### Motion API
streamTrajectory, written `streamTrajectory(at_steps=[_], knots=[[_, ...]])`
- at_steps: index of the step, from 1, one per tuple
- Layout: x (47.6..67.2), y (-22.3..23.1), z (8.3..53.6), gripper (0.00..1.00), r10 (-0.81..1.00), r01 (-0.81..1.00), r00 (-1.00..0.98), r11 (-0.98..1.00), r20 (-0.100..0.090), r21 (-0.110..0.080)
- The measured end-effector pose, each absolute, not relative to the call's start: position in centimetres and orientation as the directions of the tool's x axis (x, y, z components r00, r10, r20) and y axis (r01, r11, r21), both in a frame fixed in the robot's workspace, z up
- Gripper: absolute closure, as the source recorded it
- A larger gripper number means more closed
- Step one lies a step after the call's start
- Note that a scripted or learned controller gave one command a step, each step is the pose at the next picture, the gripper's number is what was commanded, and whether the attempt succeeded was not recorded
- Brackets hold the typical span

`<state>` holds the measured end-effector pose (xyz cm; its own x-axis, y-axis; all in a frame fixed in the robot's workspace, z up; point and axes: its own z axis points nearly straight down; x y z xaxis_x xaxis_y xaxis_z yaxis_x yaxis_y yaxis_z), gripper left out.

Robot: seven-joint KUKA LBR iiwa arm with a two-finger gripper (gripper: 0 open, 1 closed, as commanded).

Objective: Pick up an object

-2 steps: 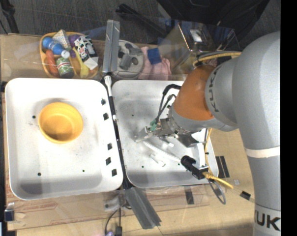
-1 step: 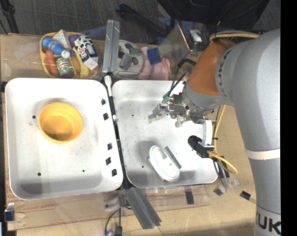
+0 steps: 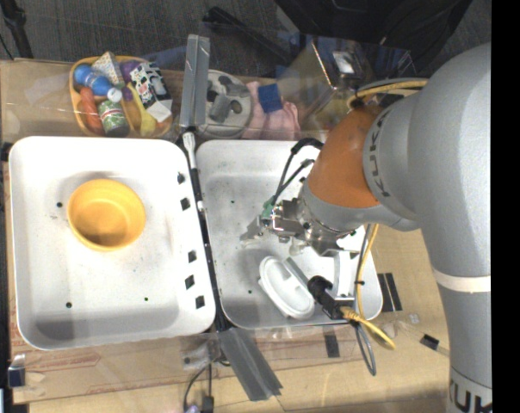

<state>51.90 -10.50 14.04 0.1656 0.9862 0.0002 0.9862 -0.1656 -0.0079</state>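
A yellow bowl [image 3: 108, 213] sits in the left white bin [image 3: 36, 317], toward its back left. In the right white bin [image 3: 234, 179], a white oval object [image 3: 285, 287] lies near the front edge. My gripper [image 3: 275, 224] hangs low over the middle of the right bin, just behind the white object and apart from it. The grey arm with its orange band [image 3: 350, 170] reaches in from the right and hides the bin's right side. Nothing is seen held in the gripper.
Behind the bins stand a yellow basket of small toys [image 3: 114, 97], a grey round item [image 3: 225, 101], a blue block [image 3: 269, 97] and pink cloth [image 3: 277, 120]. A dark ridge with clips [image 3: 195, 239] divides the two bins.
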Motion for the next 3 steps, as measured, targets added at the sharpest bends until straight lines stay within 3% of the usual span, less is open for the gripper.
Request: streamTrajectory(at_steps=[1,2,3], knots=[[50.88,-13.16,8.99,0.00,1.000,1.000,0.005,-0.005,0.002,-0.005],[50.99,-13.21,9.85,1.00,1.000,1.000,0.002,-0.002,0.002,-0.007],[50.99,-13.19,9.85,0.00,1.000,1.000,0.002,-0.002,0.002,-0.007]])
